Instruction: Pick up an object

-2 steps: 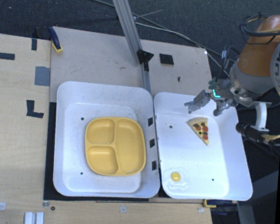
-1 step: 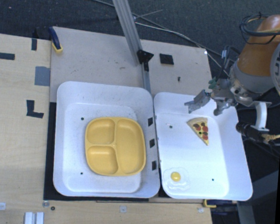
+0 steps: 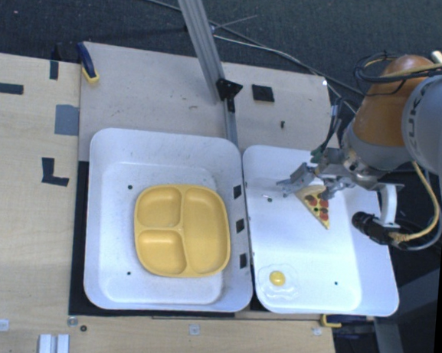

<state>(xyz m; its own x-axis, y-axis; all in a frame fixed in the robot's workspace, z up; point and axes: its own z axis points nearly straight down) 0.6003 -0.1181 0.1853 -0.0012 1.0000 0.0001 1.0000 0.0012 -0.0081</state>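
gripper (image 3: 310, 181) low in right bin (image 3: 365, 288), at 12 o'clock of it — fingers spread, nothing visibly between them. pizza slice (image 3: 316, 204) just at 5 o'clock of tips. best centred over slice, then closed — fried egg (image 3: 277, 278) alternative at 6.

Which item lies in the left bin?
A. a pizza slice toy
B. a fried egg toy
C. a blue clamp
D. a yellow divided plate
D: the yellow divided plate rests in the left bin, while the pizza slice and the fried egg lie in the right bin.
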